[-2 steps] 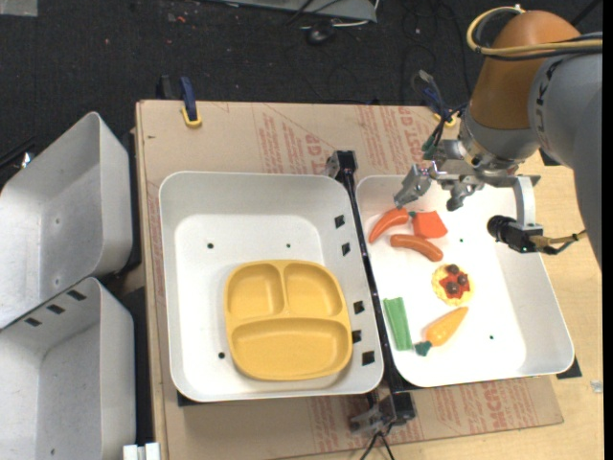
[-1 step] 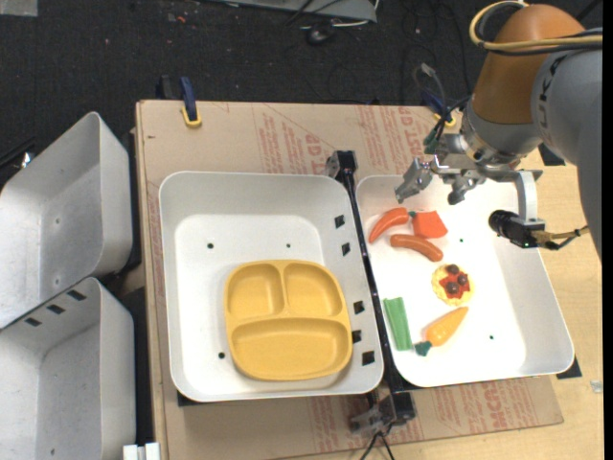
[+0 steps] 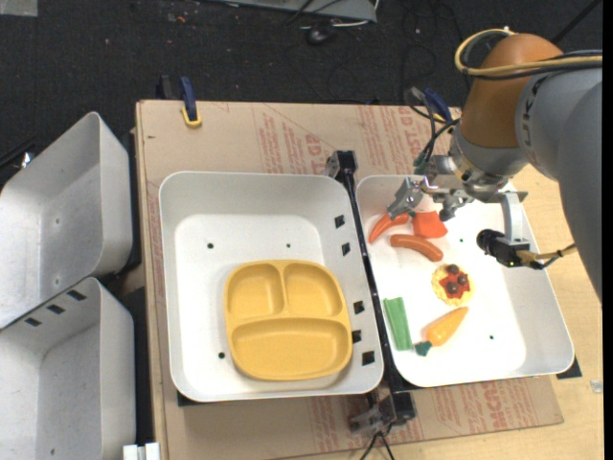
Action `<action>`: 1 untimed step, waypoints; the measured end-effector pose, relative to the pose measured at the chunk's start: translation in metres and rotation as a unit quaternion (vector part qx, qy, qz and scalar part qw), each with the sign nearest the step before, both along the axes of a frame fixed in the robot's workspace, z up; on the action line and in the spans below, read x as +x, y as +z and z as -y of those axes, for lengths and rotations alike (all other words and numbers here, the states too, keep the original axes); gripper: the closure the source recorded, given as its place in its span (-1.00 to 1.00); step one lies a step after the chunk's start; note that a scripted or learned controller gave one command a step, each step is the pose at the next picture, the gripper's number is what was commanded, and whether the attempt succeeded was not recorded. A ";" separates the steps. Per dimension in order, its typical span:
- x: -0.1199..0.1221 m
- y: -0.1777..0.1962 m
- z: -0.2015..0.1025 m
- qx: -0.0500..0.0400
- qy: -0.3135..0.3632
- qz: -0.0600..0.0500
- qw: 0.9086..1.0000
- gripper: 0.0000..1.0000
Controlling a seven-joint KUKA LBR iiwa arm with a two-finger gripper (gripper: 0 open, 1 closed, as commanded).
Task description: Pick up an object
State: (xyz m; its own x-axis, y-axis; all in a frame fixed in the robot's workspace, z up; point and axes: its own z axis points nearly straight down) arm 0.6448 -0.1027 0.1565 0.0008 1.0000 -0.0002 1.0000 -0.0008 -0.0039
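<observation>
My gripper (image 3: 427, 205) hangs over the far part of the right bin (image 3: 536, 333), its fingers spread open. Just below and between the fingertips lies a small red-orange block (image 3: 430, 224); the fingers are not closed on it. A thin orange-red chili-shaped piece (image 3: 382, 226) lies to the block's left. A reddish sausage (image 3: 417, 246) rests just in front of the block. Nearer the front sit a small round pizza-like toy (image 3: 451, 282), a green stick (image 3: 397, 322) and an orange carrot-like piece (image 3: 444, 327).
The left bin (image 3: 192, 209) holds a yellow divided plate (image 3: 287, 319). A black divider with clips (image 3: 356, 257) runs between the bins. The grey arm with its orange band (image 3: 503, 75) reaches in from the upper right. White tubs (image 3: 57, 218) stand off the bench to the left.
</observation>
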 end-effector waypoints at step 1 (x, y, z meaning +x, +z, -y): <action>-0.004 -0.057 0.000 -0.003 0.000 0.005 1.000 -1.00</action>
